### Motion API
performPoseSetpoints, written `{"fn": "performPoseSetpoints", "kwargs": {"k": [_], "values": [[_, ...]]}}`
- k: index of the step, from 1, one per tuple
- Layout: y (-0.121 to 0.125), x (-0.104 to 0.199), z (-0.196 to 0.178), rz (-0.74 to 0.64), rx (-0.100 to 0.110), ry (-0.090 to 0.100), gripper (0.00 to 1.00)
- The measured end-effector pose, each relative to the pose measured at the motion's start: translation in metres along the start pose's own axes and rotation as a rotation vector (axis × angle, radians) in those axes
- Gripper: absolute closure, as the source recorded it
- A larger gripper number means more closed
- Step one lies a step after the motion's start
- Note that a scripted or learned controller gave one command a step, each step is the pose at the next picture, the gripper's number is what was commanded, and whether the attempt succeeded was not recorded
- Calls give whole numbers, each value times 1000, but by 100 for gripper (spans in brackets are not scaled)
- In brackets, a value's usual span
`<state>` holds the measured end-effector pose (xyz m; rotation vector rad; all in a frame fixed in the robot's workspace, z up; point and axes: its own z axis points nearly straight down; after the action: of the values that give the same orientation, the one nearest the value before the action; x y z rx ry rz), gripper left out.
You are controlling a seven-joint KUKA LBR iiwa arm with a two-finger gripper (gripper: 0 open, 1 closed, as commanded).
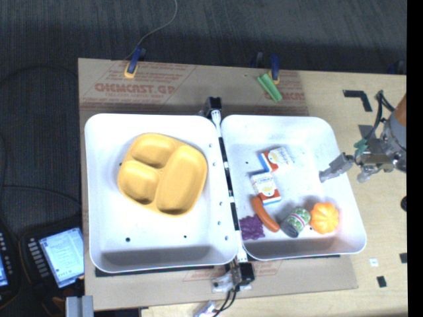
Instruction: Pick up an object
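Two white bins, one yellow tray, two cartons

I see both white bins as smooth, slightly glossy plastic. The yellow tray looks like matt moulded plastic. The surface reads as pale, matt wood.

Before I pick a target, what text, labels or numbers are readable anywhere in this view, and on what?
"CHEMCAST GP", as best it reads, partly blurred: red print on the brown cardboard sheet behind the left bin.
Two small white-and-orange cartons in the right white bin: printed labels, too small to read.
Small green-and-grey can: label unreadable.
Lit tablet screen at lower left: content too blurred to read.
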<state>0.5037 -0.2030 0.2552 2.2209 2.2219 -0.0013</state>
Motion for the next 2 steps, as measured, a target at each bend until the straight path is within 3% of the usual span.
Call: {"fn": "performPoseSetpoints", "kwargs": {"k": [1, 2], "values": [[-21, 12, 137, 1, 3, 2, 0], [-18, 55, 167, 3, -7, -5, 0]]}}
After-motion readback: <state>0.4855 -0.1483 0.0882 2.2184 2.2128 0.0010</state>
